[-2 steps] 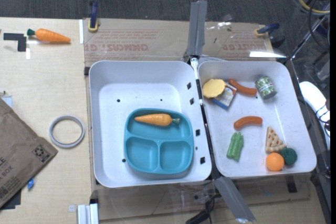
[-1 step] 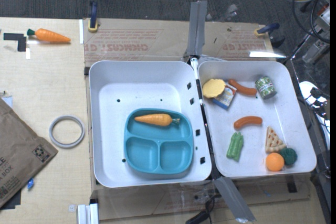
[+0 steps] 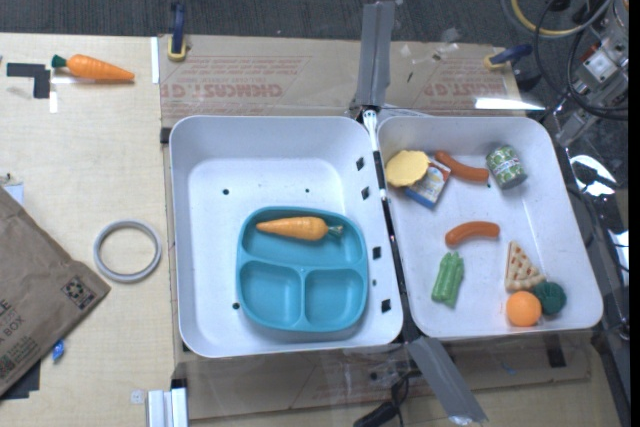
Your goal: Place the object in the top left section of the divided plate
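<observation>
Pale wooden bench carried two white bins. Left bin held a blue divided plate with a toy carrot in its long upper section. Right bin held toy foods. Judging risk: the carrot sat centred, not clearly upper-left. Gripper state: cannot tell.

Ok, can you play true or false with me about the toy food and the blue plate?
1. A carrot lies in the blue plate's long top section. True.
2. The blue plate sits in the right bin. False: it sits in the left bin.
3. A second carrot lies on the bench outside the bins. True.
4. The orange ball is in the plate. False: it is in the right bin, beside a pizza slice.
5. Two sausages lie in the right bin. True.
</observation>
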Robot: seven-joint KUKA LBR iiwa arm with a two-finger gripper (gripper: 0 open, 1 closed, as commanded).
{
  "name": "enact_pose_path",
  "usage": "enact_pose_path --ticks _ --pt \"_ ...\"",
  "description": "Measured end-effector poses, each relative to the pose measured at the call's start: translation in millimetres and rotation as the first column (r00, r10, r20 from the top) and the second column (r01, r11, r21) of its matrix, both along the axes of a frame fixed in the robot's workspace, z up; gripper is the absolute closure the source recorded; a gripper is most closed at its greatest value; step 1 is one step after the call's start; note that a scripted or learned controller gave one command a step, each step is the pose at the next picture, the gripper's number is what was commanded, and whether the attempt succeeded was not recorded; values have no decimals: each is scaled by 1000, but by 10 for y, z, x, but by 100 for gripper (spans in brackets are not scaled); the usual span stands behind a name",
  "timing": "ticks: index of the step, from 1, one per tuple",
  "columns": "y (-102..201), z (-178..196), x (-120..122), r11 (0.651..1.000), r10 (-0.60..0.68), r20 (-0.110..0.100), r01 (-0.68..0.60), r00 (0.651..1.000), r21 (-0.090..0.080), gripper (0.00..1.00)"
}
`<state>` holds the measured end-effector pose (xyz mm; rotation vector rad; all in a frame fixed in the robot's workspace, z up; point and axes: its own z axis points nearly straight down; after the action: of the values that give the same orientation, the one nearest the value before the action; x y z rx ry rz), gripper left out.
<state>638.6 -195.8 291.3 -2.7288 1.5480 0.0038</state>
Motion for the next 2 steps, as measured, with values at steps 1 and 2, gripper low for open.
enact_pose_path --ticks 1,2 --pt "-111 989 2 999 -34 2 34 999 0 100" --pt "-102 1068 15 999 -38 5 38 999 5 100"
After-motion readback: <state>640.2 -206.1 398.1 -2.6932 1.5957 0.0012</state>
